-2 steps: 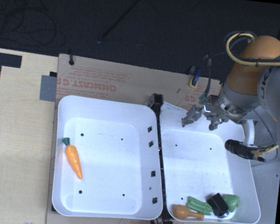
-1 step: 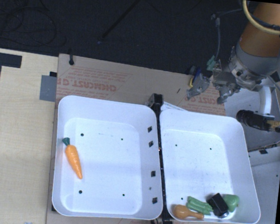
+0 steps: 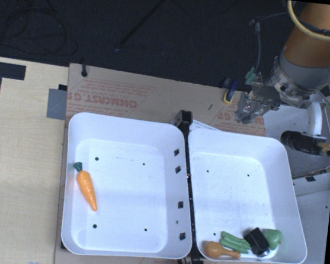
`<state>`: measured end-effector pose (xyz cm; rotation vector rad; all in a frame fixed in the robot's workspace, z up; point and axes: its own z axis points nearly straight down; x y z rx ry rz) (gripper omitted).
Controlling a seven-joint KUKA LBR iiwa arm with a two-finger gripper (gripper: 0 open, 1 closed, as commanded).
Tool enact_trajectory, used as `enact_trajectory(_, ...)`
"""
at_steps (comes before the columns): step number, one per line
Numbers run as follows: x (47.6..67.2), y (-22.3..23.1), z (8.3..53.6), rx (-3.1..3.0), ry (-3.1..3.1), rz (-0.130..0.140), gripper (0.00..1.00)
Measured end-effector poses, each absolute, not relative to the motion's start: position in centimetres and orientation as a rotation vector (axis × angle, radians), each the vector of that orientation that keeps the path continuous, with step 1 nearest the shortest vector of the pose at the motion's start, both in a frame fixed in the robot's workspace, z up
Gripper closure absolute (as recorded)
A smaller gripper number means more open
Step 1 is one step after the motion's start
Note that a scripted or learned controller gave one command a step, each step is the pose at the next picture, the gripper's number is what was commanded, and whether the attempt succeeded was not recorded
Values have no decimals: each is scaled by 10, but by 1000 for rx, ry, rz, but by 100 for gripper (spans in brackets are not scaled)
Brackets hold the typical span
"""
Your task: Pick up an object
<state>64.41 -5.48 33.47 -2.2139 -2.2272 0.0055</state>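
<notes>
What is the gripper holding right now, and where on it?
Nothing visible: the gripper hangs above the bench beyond the right bin, apart from the carrot and other items.

Left bin [image 3: 73, 147]: smooth white plastic, soft sheen.
Right bin [image 3: 292, 192]: same white plastic, lightly glossy.
Carrot [image 3: 88, 190]: toy-like orange plastic, glossy, with a green top.
Green pod [image 3: 235, 242]: shiny plastic look.
Black block [image 3: 257, 240]: dark, matt.
Tan pear-shaped piece [image 3: 220, 250]: smooth, slightly glossy.
Board under the bins [image 3: 133, 97]: brown cardboard, matt, with red print.
Counter [image 3: 11, 169]: pale wood-grain surface, matt.
End effector [image 3: 250, 112]: grey metal look, dull.
Arm band [image 3: 310, 42]: orange, satin sheen.
</notes>
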Motion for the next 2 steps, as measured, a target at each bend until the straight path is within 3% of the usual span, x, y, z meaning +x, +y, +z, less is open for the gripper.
enact_trajectory(2, 644, 80, 421, -2213, -2230, -6, 100)
